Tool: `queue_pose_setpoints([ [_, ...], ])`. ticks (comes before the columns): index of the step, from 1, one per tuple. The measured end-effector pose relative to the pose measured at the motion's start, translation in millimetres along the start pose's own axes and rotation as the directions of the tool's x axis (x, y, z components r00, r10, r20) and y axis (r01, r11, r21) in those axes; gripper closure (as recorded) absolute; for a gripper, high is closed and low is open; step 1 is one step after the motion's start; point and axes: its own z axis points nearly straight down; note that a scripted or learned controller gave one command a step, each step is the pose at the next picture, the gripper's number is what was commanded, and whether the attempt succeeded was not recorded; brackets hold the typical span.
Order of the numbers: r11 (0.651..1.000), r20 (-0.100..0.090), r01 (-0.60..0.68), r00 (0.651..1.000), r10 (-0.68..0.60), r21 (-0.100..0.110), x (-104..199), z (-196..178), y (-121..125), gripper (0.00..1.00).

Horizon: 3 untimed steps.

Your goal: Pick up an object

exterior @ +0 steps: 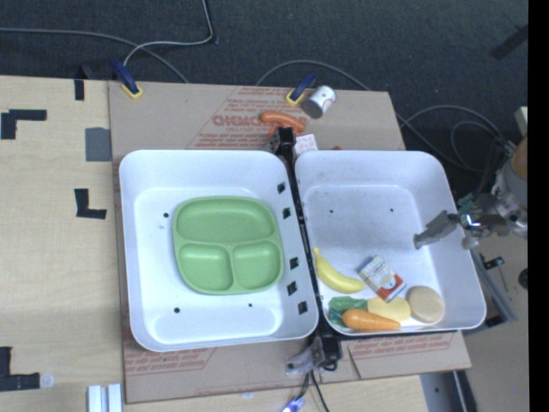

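Gripper hovers at the right bin's far edge — grip state unreadable. Best bet: descend straight over the banana — it lies apart from the clutter.

Dark grey carpet surrounds a pale wooden bench; thin cables, apparently loose, trail across the floor.

Bench under two bins
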Motion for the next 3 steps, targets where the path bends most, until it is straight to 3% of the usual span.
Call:
queue_pose_setpoints([
  [1, 1.0, -0.001, 0.001, 1.0, -0.001, 0.001, 63.5, 130.5, -7.6, 0.0],
  [2, 1.0, 0.0, 0.002, 1.0, -0.002, -0.001, 94.8, 142.2, 105.2, 0.0],
  [3, 1.0, 0.004, 0.0, 1.0, 0.0, -0.006, 23.7, 158.7, 128.6, 0.0],
])
